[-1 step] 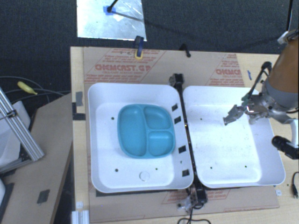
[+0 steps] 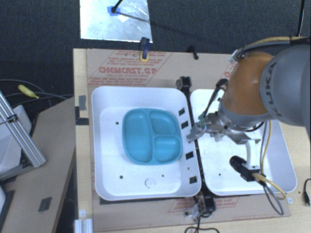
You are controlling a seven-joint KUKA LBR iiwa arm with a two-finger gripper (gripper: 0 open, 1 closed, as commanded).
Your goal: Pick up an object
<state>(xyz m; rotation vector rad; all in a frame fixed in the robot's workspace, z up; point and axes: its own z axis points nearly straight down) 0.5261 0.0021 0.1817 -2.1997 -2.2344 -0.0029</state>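
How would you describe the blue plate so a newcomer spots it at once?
Find the two white bins side by side and take the left bin. The plate lies flat in its middle, light blue with rounded corners and three compartments. It is the one coloured thing against that bin's white floor.

Even overhead light is washing my two white bins (image 2: pixel 146 93) bright, glare is flaring off the foil sheet (image 2: pixel 115 12), and my arm (image 2: pixel 272 89) is blurring softly.
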